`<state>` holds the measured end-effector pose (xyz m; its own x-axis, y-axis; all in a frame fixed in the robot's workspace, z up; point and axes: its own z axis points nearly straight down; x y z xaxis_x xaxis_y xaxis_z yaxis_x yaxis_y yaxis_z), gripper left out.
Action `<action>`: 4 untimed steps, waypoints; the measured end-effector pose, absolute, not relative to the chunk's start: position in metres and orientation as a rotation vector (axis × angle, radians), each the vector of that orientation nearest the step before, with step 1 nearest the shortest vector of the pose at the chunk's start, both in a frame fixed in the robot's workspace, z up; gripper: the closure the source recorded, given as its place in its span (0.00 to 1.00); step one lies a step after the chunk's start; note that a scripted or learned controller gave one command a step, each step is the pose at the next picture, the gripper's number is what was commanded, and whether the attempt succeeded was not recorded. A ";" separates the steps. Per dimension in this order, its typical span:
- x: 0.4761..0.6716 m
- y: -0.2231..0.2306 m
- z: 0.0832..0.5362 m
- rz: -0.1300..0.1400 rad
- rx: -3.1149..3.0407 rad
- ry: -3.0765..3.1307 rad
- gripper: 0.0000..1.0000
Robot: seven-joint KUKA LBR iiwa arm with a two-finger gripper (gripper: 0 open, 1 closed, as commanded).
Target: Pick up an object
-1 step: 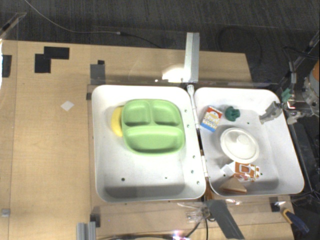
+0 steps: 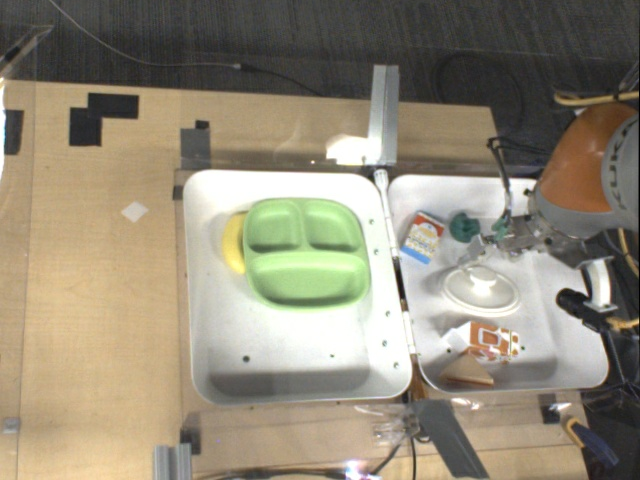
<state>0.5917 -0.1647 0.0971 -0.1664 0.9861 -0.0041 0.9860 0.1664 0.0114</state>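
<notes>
Nearest the camera, the tabletop (image 2: 90, 348) is bare light wood in front of and left of both bins, lots of open room there.

Left bin (image 2: 290, 368): front half is bare white floor. Further back a green divided tray (image 2: 303, 251) sits upside-looking, three compartments, covering most of the rear half. A yellow object (image 2: 232, 243) pokes out from under the tray's left edge, touching it; mostly hidden, can't tell what it is.

Right bin (image 2: 560, 358): near the front wall a tan wedge-shaped item (image 2: 468, 373), and just behind it, touching, a small orange-and-white carton (image 2: 492, 341). Bare floor to the right of those, along the front-right corner. Mid-bin a clear round lid-like dish (image 2: 482, 290) with a knob. Behind it to the left, close to the divider wall between the bins, a small red/white/blue box (image 2: 422, 237), tilted. Just right of the box, a dark green small object (image 2: 463, 228).

Gripper (image 2: 507, 236) is low over the rear of the right bin, arm (image 2: 590, 173) entering from the right. It sits just right of the green object, near but apart, and just behind the clear dish's rim. Nothing visible between its fingers; how far open they stand, cannot tell — too small and cluttered.

Far side: a metal post (image 2: 384, 113) stands behind the bins' junction, dark floor beyond.
</notes>
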 end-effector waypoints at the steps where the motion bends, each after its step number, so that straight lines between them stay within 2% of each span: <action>1: 0.641 -0.134 0.094 0.018 2.043 2.362 0.00; 2: 0.643 -0.132 0.107 0.022 2.036 2.367 1.00; 3: 0.644 -0.132 0.107 0.025 2.033 2.365 0.00; 4: 0.675 -0.121 0.096 0.019 2.226 2.193 0.00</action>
<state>0.6751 -0.1211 0.0958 0.0149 0.9999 -0.0030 0.9997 -0.0148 0.0208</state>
